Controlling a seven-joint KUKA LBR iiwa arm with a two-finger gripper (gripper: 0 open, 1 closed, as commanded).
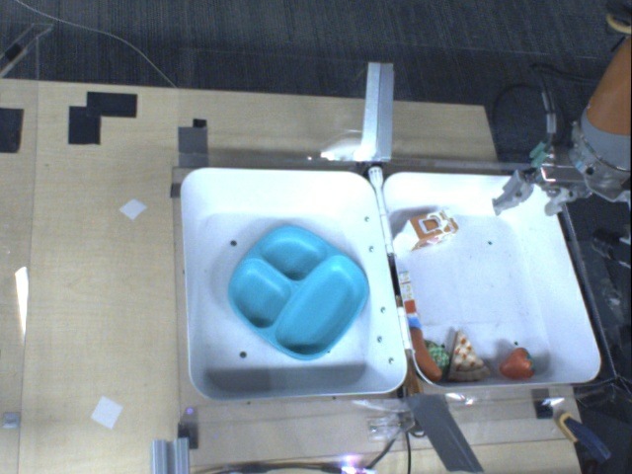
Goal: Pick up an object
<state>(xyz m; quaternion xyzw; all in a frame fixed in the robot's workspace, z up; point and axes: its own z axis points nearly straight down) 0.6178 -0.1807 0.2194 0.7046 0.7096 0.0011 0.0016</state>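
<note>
In the right bin (553, 294), a small orange-and-white box (433, 227) lies near the top left corner, close to the divider. Along the bottom edge sit a carrot-like piece (427, 358), a patterned wedge (466, 356) and a red lump (515, 363), grouped together. The left bin (212, 294) holds a blue tray (298, 290). The gripper (534, 194) hovers over the right bin's top right corner, fingers spread, holding nothing.

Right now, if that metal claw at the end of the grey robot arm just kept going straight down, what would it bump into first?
Probably bare bin floor. The two-finger gripper hangs over the top right corner of the right-hand shallow white bin, with nothing under it. The small white and orange carton lies off to its left. Its height is unclear from this slant.
</note>
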